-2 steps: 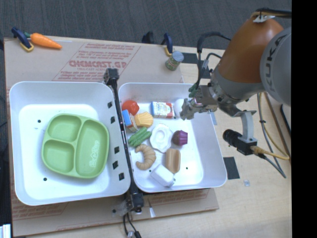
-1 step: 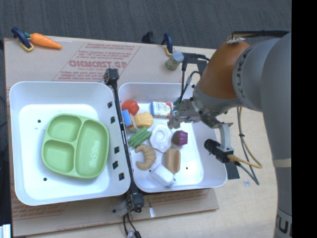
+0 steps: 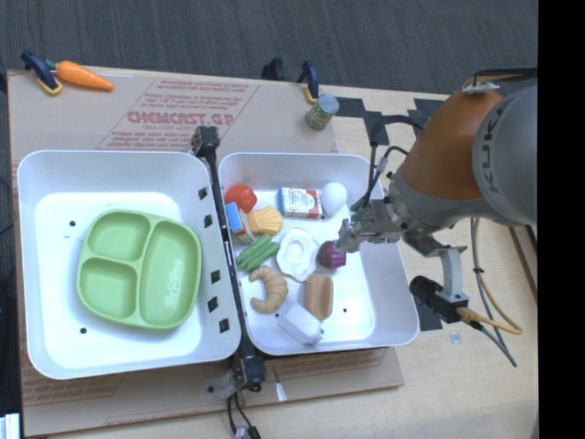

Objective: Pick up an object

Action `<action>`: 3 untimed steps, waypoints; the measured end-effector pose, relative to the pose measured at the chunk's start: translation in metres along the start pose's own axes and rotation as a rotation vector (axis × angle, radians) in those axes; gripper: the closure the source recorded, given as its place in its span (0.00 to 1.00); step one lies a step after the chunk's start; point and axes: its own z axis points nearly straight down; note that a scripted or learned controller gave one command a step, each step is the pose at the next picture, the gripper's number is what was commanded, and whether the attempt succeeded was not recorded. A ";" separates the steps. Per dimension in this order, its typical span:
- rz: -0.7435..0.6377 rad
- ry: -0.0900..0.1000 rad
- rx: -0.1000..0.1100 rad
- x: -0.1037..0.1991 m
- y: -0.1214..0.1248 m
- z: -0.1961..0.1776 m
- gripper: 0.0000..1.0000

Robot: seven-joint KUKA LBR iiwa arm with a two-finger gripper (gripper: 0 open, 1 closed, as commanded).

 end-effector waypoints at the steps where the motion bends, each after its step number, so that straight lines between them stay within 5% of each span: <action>1: 0.001 -0.001 -0.002 -0.048 0.013 -0.017 1.00; 2: 0.000 -0.001 -0.003 -0.051 0.028 -0.072 1.00; 3: -0.002 -0.002 -0.002 -0.050 0.074 -0.024 1.00</action>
